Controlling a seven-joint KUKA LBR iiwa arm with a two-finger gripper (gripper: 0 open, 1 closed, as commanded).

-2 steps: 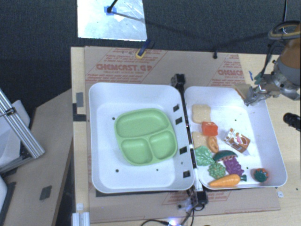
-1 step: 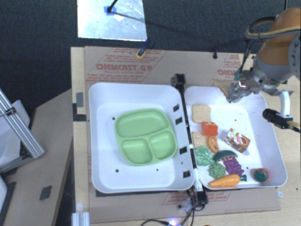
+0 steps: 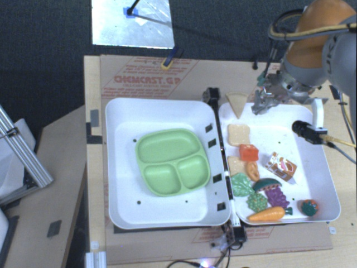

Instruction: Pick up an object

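Gripper (image 3: pixel 262 102) over right bin's (image 3: pixel 329 175) far edge, nothing held.

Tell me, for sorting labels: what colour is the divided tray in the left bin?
Light green; the divided tray shows plainly in the camera view.

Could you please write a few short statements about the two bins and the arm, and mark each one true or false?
1. The green divided tray lies in the left bin. True.
2. The toy carrot sits inside the green tray. False: it lies in the right bin, near its front edge.
3. The gripper is over the far end of the right bin, near the pale wedge. True.
4. The purple grapes are between the gripper's fingers. False: they lie in the bin beside the carrot, well apart from the gripper.
5. The orange block lies next to the toast slice. True.
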